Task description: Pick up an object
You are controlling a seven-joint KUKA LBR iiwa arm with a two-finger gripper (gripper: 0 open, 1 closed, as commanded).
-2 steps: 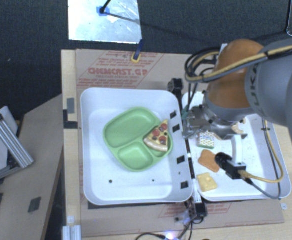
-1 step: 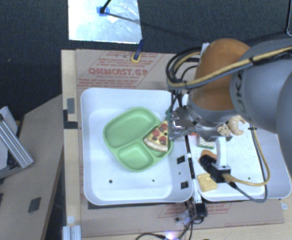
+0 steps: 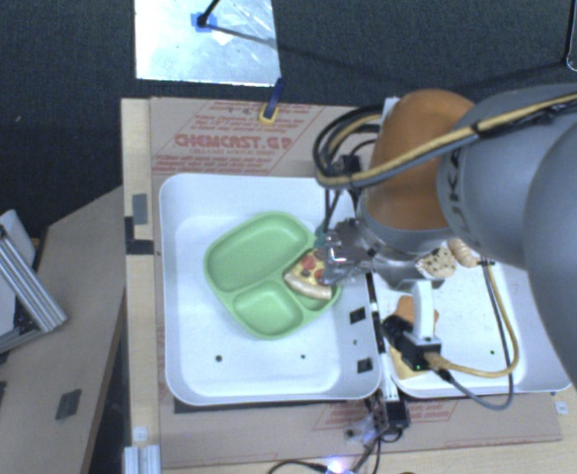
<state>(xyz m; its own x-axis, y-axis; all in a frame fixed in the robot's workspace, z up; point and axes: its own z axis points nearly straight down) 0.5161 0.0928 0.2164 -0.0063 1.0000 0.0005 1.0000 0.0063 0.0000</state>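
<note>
Two shallow white bins sit side by side on the tabletop: the left bin (image 3: pixel 195 363) and the right bin (image 3: pixel 526 358). The left bin holds one green divided plate (image 3: pixel 259 270), which has three compartments. One toy pizza slice (image 3: pixel 308 279) lies at the plate's right edge. In the right bin, one pale, speckled item (image 3: pixel 437 262) shows just below the arm, and one orange item (image 3: pixel 404 309) lies near the divider; what else lies under the arm cannot be told. One grey arm (image 3: pixel 526 196) with one orange band (image 3: pixel 412 166) reaches in, carrying one pincer (image 3: pixel 333 255). One sheet of printed cardboard (image 3: pixel 229 138) lies under the bins.
</note>
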